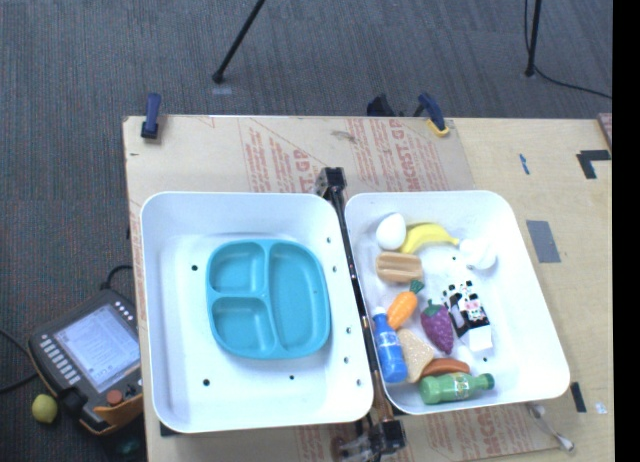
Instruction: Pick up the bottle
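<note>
Fingers: open or shut, can't tell. L to R now: left bin (160, 250) has teal divided plate (268, 298), no bottle there. Right bin (535, 290), near-left corner: blue-capped bottle (389, 348), long axis running near-to-far, hard against carrot (402, 308). Just right of it: green bottle (455, 387) on its side along front wall, axis L-R, cap pointing right. Arm enters from right, so green one prob. nearer; grip across its short axis.
</note>
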`<state>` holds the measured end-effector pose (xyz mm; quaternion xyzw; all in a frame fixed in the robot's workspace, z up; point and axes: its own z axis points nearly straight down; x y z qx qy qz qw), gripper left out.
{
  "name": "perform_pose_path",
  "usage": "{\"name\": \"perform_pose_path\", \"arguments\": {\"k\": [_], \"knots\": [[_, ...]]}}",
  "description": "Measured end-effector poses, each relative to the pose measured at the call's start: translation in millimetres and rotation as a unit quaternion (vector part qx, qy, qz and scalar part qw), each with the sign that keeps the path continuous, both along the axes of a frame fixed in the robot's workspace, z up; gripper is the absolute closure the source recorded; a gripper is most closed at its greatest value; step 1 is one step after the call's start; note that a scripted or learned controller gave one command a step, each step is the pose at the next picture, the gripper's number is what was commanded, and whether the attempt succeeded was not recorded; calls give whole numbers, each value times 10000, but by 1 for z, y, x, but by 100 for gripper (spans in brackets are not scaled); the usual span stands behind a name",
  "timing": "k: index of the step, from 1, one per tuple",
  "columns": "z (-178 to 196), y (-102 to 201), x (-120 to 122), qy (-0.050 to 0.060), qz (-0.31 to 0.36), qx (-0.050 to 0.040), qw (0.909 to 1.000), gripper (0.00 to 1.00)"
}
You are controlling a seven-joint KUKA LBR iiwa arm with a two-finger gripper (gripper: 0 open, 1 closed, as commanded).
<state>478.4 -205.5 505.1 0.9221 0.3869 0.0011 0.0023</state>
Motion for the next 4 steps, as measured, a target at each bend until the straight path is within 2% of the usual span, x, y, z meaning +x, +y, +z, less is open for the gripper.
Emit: {"name": "perform_pose_path", "arguments": {"k": [1, 2, 3, 4], "knots": [[25, 10, -1, -9, -2451, 14, 9695, 100], [15, -7, -1, 12, -2831, 22, 9591, 100], [-12, -7, -2, 27, -933, 23, 9956, 100], [14, -8, -2, -1, -2851, 17, 9585, 100]]}}
